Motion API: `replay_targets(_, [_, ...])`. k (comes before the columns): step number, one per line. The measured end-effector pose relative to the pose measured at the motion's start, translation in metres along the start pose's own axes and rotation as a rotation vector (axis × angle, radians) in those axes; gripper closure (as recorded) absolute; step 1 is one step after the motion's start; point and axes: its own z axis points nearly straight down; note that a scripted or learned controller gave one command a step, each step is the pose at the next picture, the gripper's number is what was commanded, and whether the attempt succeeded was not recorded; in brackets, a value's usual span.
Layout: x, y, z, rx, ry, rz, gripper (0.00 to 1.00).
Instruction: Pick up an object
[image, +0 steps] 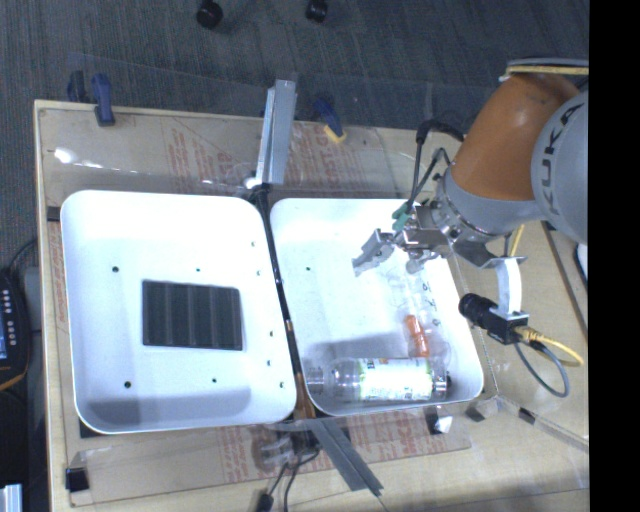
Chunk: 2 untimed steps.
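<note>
My gripper (392, 260) hangs over the upper middle of the right bin (300, 300), its two fingers spread apart with nothing between them. Below it a clear plastic bottle with a white label (375, 380) lies on its side along the bin's near wall. A small orange object (416, 335) rests just above the bottle's right end. A clear, see-through item (416, 292) lies between the orange object and the gripper. In the left bin (90, 250) a dark ribbed rectangular slab (192, 314) lies flat near the middle.
A metal divider post (274, 130) rises at the back between the bins. Blue clamps (101, 98) hold the board's far edge. Cables and a black connector (490, 312) hang beside the right bin's right wall.
</note>
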Motion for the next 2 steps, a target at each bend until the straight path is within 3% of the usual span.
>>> replay_targets(1, [-0.059,-0.047,0.015,-0.001,-0.001,0.010,0.00])
replay_targets(2, [-0.063,-0.026,0.094,0.000,0.000,-0.033,0.00])
